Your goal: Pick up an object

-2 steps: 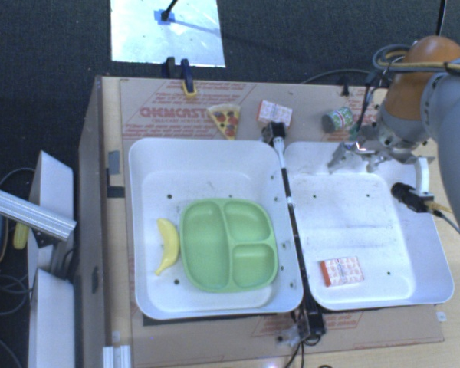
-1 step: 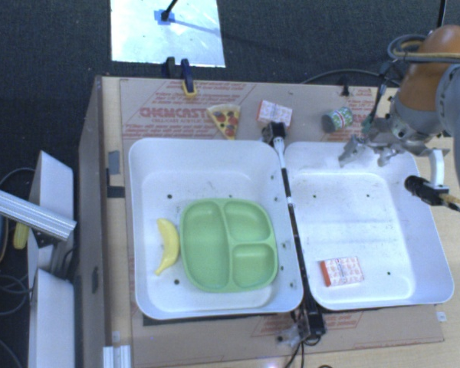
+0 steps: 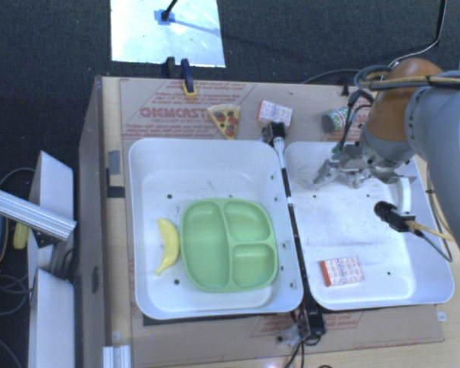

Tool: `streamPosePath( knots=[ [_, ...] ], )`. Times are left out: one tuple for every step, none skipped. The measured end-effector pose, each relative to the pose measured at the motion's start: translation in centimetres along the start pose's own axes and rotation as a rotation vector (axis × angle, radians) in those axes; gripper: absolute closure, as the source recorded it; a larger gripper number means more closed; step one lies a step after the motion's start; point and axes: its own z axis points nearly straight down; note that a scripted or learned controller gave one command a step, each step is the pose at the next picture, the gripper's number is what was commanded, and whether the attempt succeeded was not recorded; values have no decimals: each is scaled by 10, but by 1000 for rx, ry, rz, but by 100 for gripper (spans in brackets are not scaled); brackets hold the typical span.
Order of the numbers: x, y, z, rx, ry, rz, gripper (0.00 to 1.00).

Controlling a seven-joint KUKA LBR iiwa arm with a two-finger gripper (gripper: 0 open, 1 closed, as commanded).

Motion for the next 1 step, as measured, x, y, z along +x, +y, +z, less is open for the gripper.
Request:
streamPosePath(
  knots=[
    [-35,22,-64,-6,-3,3,0]
  ],
)
